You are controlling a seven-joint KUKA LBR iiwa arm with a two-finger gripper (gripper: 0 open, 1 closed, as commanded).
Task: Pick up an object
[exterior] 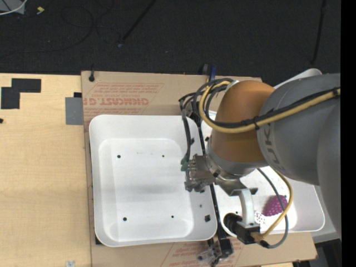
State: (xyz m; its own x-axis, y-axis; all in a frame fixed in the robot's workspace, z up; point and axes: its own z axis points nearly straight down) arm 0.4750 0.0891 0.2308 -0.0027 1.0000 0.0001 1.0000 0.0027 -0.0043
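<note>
Apparently pick not done yet. Arm (261, 132) reaches in from right, wrist low over divide between bins. Gripper (194, 178) sits at right inner wall of left bin (105, 166); cannot tell its state, nothing seen held. Candidate object: purple bumpy item (274, 206) in right bin (311, 216), just beside white tag, partly behind yellow cable (278, 216). Gripper and purple item apart. Left: reach object, grasp, lift. Surface: bins on cardboard sheet (133, 90), light wood bench (39, 177). Dark floor behind, loose cables.
</note>
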